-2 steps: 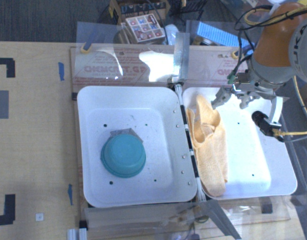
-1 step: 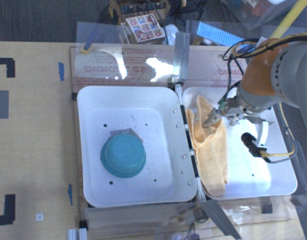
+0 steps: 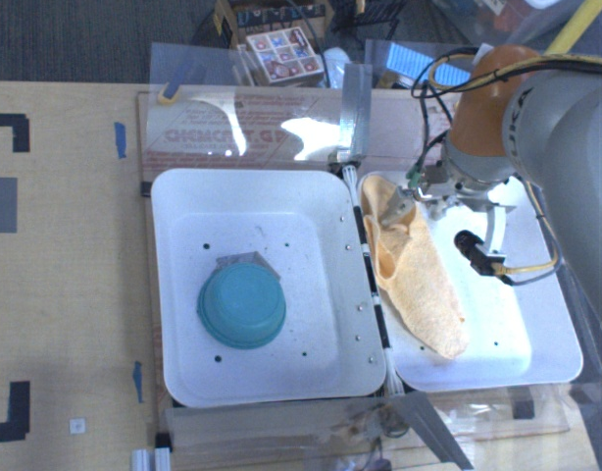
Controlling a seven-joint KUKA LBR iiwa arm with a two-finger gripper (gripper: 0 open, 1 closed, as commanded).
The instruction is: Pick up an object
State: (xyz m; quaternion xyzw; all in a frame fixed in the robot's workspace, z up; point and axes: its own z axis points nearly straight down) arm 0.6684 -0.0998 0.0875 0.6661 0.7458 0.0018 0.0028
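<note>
A long tan-yellow cloth (image 3: pixel 424 287) lies in the right bin (image 3: pixel 546 351), stretched from the bin's back left corner toward its front middle, along the divider. My gripper (image 3: pixel 407 204) is down at the cloth's upper end and overlaps its bunched, folded edge. The arm's orange band (image 3: pixel 492 106) and grey body stand over the bin's back right. In the left bin (image 3: pixel 183 204) a teal bowl (image 3: pixel 242 305) sits upside down on a small grey scrap (image 3: pixel 244 260).
A black cable end with a yellow lead (image 3: pixel 487 255) hangs from the wrist over the right bin's middle. A clear plastic sheet (image 3: pixel 242 130) lies behind the left bin. Boxes and clutter stand past the bench's far edge.
</note>
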